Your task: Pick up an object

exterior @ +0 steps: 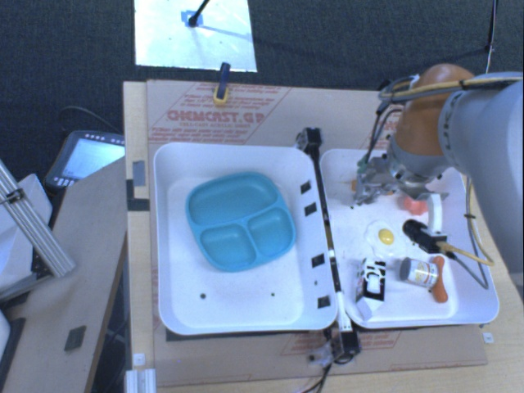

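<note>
Gripper at upper-left corner of right bin, right of frame, grip width impossible to tell | toy fried egg just below it | small jar, black-and-white carton, orange stick lower in same bin | blue divided plate alone in left bin

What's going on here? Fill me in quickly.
The arm reaches in from the right, with its gripper low over the far left corner of the right bin. No object can be seen in its grasp. A toy egg, a jar, a carton and an orange piece lie nearer in that bin. The left bin holds a blue plate.
</note>
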Tool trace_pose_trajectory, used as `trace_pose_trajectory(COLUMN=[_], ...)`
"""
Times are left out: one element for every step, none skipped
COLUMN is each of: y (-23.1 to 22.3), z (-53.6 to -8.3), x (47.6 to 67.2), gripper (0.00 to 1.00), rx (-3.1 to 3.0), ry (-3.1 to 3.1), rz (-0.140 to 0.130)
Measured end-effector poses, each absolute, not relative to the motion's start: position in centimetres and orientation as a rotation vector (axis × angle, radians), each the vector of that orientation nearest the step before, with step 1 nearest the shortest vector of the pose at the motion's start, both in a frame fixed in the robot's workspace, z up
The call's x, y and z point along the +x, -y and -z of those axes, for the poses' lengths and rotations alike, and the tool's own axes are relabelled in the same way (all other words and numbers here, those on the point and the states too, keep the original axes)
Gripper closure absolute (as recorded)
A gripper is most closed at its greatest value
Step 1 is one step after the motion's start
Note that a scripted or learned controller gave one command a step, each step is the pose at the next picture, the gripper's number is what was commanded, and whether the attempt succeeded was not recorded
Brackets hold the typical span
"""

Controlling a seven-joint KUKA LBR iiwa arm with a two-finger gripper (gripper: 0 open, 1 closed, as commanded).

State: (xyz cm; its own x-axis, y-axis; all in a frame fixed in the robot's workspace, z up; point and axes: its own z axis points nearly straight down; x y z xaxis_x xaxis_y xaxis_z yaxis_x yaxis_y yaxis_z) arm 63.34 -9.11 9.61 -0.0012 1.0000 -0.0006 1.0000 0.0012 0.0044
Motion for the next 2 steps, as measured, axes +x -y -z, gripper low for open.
trace_pose_trajectory(y=[9.9, 9.0], z=[-14.4, -20.6], x=[63.0, 63.4], gripper=[1.00, 1.00], rx=[2.219, 2.211], ry=[-2.218, -2.223], rz=[-0.005, -0.008])
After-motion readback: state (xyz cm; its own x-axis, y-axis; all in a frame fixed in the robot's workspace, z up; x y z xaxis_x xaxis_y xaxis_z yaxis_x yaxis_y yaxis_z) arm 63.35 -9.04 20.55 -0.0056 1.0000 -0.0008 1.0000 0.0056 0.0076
